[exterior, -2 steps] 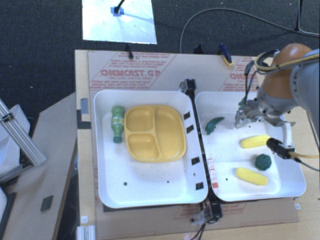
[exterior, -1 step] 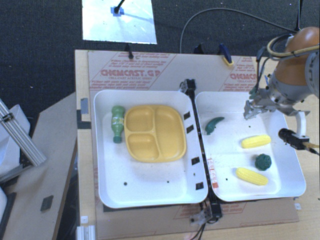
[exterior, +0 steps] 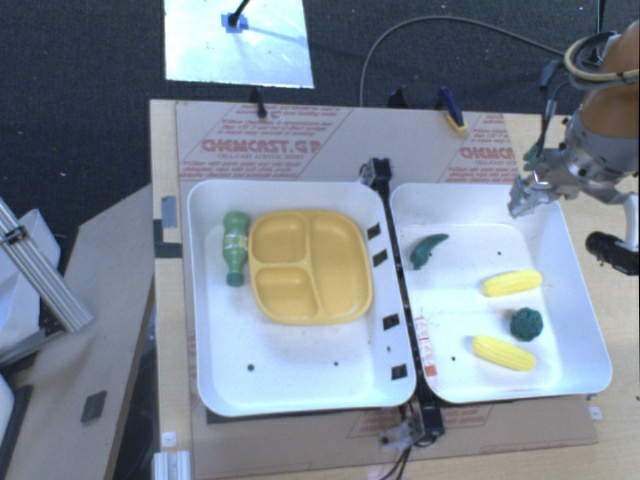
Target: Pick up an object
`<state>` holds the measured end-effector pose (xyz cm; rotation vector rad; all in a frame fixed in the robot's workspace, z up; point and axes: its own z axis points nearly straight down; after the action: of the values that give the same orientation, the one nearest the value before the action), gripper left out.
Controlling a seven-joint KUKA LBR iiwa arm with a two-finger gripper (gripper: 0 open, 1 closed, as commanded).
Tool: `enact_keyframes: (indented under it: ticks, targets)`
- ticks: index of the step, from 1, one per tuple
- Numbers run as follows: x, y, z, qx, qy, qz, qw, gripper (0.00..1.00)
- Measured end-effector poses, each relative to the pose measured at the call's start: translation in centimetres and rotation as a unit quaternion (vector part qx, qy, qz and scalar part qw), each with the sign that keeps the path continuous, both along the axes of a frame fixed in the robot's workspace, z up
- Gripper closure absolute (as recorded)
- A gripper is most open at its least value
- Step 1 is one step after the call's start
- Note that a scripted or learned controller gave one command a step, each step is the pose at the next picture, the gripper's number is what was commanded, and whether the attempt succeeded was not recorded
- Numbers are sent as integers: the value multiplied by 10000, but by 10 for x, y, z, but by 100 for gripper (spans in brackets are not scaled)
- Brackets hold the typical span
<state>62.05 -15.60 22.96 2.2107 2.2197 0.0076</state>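
Observation:
The right bin holds a dark green pepper, two yellow corn cobs and a dark green broccoli piece. My gripper hangs over the bin's far right corner, above and to the right of these objects, with nothing seen between its fingers. In the left bin lies a yellow divided plate with a green bottle lying beside it on the left.
A black divider strip runs between the two bins. A clear sheet with red lettering lies under the bins. A blue clamp sits at the bench's far edge. A cable loops behind.

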Motion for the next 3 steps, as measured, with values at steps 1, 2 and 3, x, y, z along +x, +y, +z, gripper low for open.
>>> enact_keyframes:
  ticks: [1,2,3]
  targets:
    - [1,0,-3,8,28,1,10000,100]
    - [-1,44,0,20,40,24,10000,100]
    - [-7,94,-10,24,48,27,10000,100]
